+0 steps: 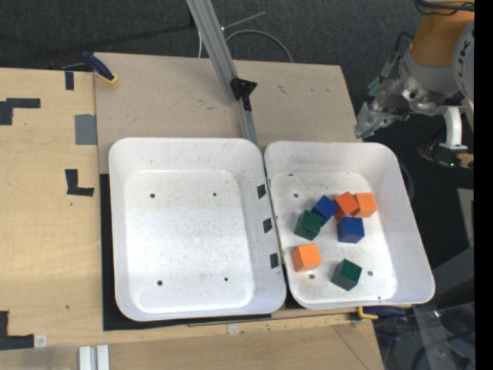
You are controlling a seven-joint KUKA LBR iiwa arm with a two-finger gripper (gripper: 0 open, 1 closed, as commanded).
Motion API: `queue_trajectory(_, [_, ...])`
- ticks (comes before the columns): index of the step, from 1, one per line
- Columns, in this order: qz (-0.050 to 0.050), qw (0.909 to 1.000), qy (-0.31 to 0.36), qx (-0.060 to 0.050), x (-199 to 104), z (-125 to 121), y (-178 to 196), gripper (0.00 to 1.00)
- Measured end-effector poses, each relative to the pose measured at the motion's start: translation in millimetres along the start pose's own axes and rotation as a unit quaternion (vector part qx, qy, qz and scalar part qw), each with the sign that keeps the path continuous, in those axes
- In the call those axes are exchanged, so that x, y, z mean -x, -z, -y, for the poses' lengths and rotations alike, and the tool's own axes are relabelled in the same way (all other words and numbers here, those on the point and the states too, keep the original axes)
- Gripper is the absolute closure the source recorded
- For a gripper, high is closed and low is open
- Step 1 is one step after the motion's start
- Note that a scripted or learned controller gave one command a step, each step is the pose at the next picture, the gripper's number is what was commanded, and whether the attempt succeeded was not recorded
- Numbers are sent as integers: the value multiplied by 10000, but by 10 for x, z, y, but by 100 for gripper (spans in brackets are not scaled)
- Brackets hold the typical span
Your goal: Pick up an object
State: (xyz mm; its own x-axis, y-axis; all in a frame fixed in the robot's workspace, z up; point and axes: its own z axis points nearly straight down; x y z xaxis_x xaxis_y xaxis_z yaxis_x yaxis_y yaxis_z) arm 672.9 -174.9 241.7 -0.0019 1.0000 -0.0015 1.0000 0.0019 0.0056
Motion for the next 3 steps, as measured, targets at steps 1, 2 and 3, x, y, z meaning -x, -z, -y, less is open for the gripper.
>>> queue_trajectory(1, [0,10000,-1,0,-3,-15,526,100])
queue_trajectory(2, [-14,10000,16,-36,-524,124,473,100])
queue_trajectory(3, [-16,10000,20,-44,-1037,201,277,100])
